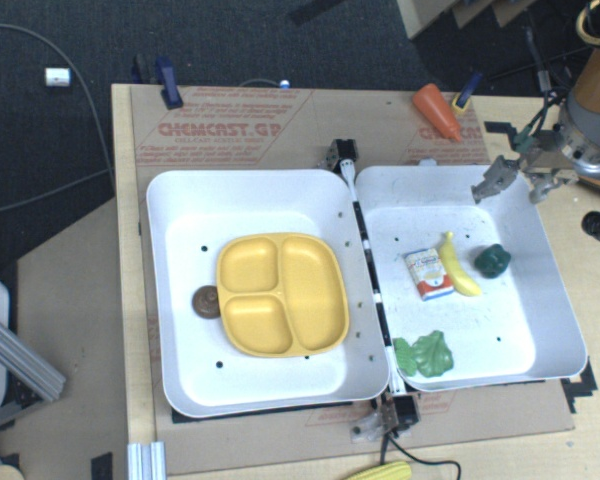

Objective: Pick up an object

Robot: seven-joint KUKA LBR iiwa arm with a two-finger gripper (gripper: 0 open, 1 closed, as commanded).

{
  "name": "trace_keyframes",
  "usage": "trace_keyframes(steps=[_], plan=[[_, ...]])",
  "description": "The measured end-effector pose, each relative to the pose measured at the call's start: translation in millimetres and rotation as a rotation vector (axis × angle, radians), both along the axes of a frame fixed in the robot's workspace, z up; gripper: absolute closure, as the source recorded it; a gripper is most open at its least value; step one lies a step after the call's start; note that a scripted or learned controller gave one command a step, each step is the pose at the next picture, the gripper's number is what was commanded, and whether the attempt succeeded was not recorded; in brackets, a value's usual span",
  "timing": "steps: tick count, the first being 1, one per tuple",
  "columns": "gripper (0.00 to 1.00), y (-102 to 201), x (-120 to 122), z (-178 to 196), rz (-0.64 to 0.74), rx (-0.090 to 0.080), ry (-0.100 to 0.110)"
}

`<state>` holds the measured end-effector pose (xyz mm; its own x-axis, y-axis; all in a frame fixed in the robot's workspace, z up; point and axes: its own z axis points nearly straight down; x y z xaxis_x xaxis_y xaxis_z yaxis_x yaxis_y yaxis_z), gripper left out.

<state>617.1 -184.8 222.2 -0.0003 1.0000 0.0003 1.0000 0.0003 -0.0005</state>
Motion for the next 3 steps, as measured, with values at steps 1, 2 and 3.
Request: trace_keyframes(steps=[1,2,3], plan=[[0.00,3.3,-11.5,-116.1,-0.001,0.000,0.002],[0.00,-1.6,-59.7,-138.1,-0.001,0.000,0.001],[0.00,-24.7,-5.8,-137.0,0.001,-0.002,-0.002]])
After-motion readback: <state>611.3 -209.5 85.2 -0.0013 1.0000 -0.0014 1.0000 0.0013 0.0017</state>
